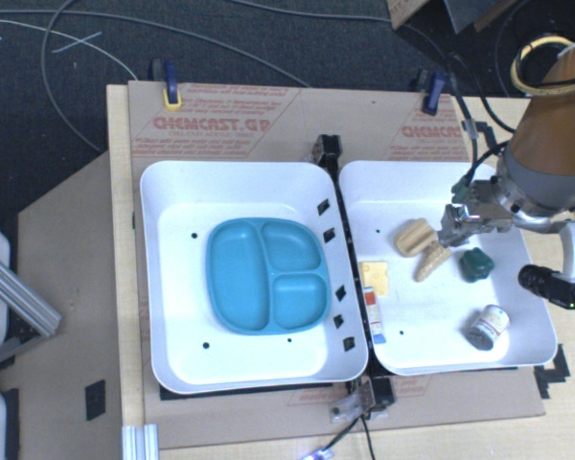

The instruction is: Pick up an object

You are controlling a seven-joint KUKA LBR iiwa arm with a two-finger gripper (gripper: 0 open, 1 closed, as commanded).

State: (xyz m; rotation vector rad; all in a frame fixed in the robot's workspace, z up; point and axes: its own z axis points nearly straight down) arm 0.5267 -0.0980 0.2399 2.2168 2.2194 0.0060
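My gripper (453, 226) hangs low over the right bin (402, 190), reaching in from the right. It sits just right of a tan bread-like piece (413, 235) and above a second tan piece (430, 263), close to both; whether it touches them I cannot tell. A dark green object (476, 264) lies just below and to the right of the gripper. A small grey-and-white jar (486, 326) lies on its side near the bin's front right corner. A yellow flat packet (374, 276) rests by the bin's left wall.
The left bin (172, 257) holds a blue divided plate (267, 274). A black clip divider (333, 228) runs between the bins. A thin red-and-blue strip (374, 316) lies below the yellow packet. Cables and a black fitting (551, 286) crowd the right edge.
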